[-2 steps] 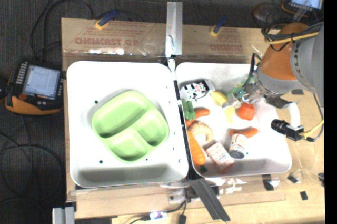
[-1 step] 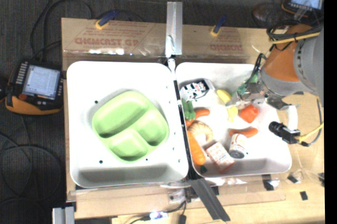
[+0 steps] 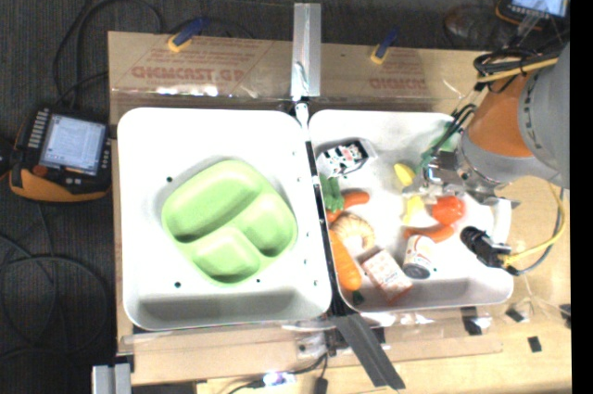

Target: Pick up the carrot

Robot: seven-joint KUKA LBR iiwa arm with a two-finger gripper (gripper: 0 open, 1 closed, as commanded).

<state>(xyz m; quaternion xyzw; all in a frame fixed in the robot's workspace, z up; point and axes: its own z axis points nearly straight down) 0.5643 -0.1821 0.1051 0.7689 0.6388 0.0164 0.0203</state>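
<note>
A small orange carrot [image 3: 354,196] with a green top lies in the right bin [image 3: 408,128], close to its left wall. A longer orange carrot-like piece [image 3: 346,270] lies further forward along the same wall. My gripper [image 3: 441,185] hangs over the right half of this bin, well to the right of both orange pieces. It is just above a red-orange round item [image 3: 448,210] and beside a yellow piece [image 3: 405,173]. The wrist body hides its tips.
The right bin also holds a black-and-white packet [image 3: 341,157], a tan bread-like item [image 3: 352,226], a red-and-white box [image 3: 383,272], a small can [image 3: 419,256] and a pale yellow wedge [image 3: 413,209]. A green divided plate [image 3: 230,221] sits in the left bin [image 3: 139,151].
</note>
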